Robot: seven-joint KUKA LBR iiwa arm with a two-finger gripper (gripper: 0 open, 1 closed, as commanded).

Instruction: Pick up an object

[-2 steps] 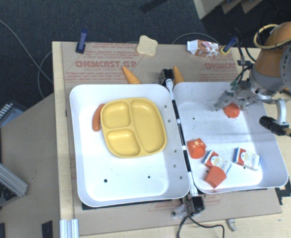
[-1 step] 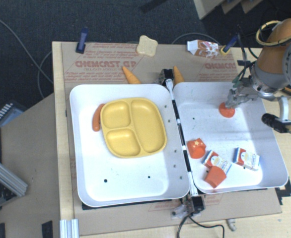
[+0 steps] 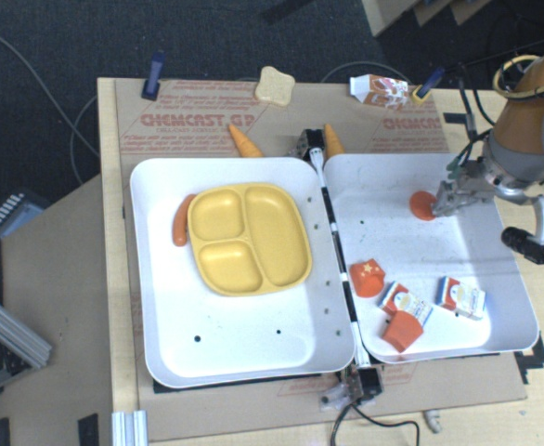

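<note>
Nearest, an orange block partly hides a carton; pincer state unclear beside red disc.

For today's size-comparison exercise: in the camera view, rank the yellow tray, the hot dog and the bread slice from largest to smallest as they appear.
1. Yellow tray
2. Hot dog, partly hidden under the tray's edge
3. Bread slice, close to the hot dog's visible size, so this order is unsure

bread slice, blue clip, milk carton
</note>
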